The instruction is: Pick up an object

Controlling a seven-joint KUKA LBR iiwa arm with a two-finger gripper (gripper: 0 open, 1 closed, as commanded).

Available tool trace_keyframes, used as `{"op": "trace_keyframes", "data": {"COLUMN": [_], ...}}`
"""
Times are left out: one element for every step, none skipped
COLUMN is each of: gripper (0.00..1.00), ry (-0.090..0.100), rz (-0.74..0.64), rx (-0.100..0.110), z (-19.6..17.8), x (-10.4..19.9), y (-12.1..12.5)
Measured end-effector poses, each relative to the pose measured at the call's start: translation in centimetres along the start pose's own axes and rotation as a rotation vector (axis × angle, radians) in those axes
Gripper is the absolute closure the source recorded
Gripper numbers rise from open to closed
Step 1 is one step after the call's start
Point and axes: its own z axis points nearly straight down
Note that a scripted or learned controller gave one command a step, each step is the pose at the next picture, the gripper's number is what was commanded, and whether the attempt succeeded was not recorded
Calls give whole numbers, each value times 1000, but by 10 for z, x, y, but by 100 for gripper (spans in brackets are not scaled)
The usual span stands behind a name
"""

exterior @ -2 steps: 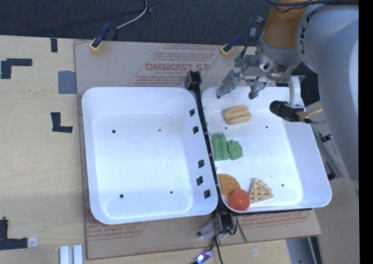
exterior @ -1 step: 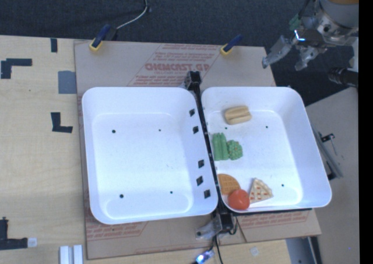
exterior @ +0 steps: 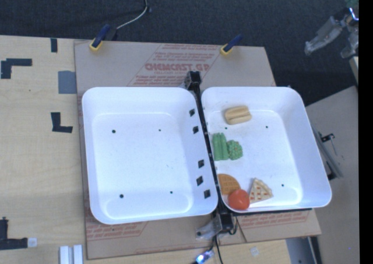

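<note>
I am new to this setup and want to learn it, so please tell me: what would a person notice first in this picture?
The eye goes first to the small bright toy foods in the right bin: a tan bread roll near the top, a green vegetable piece by the middle divider, and a red tomato beside a pizza slice at the bottom. The pincer sits far off at the upper right, above the dark floor.

Pale grey translucent-looking claw [exterior: 326,34], slim angular fingers, silvery metal mount behind, small teal-green detail above
</note>
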Motion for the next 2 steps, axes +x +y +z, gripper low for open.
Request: {"op": "trace_keyframes", "data": {"gripper": [0, 0], "ry": [5, 11], "rz": [-6, -3], "rx": [7, 37], "z": [-72, 287], "x": [36, 85], "y": [-62, -136]}}
